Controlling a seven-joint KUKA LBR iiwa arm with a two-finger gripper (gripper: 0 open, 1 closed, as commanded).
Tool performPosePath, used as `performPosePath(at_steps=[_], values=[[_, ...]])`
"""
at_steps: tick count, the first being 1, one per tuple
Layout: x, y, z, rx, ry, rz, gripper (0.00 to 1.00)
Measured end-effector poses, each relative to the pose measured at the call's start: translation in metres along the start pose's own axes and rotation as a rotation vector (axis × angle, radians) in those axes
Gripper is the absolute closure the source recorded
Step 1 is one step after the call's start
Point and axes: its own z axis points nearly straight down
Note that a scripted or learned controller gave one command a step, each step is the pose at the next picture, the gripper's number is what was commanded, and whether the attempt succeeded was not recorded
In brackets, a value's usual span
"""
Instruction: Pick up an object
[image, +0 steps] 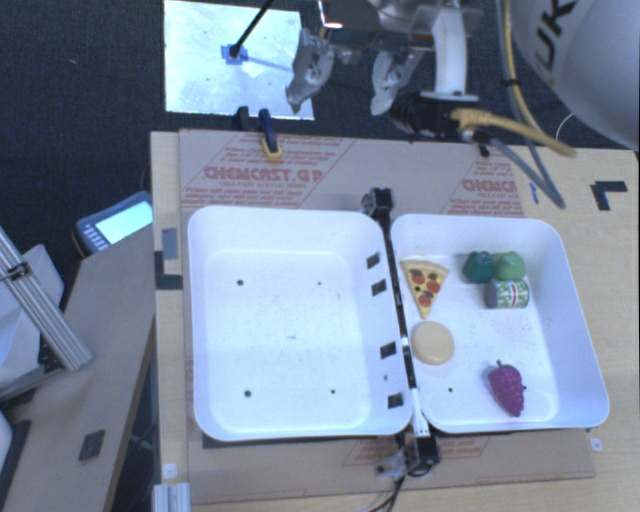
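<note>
My gripper (345, 85) hangs high at the top of the camera view, above the bench's far edge, open with nothing between its two fingers. The right bin (570, 300) holds a pizza slice (425, 282), a round tan cookie (434, 343), a purple bunch of grapes (507, 387), a small can with a red and white label (508, 294), a dark green piece (479, 266) and a lighter green piece (510, 264) side by side. All lie well below and right of the gripper.
The left bin (210, 330) sits beside the right one, joined by a black clip strip (392, 310). A yellow clamp (270, 140) holds the cardboard sheet at the far edge. Cables (510, 130) trail from the arm at top right.
</note>
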Motion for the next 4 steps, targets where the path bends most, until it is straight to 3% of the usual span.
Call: performPosePath(at_steps=[1, 2, 3, 4], values=[[-0.005, 0.001, -0.012, -0.002, -0.001, 0.005, 1.00], [0.026, 0.050, 0.008, 0.001, -0.003, 0.005, 1.00], [0.024, 0.048, 0.005, 0.000, -0.003, 0.007, 0.00], [0.024, 0.048, -0.006, -0.003, -0.002, 0.004, 1.00]])
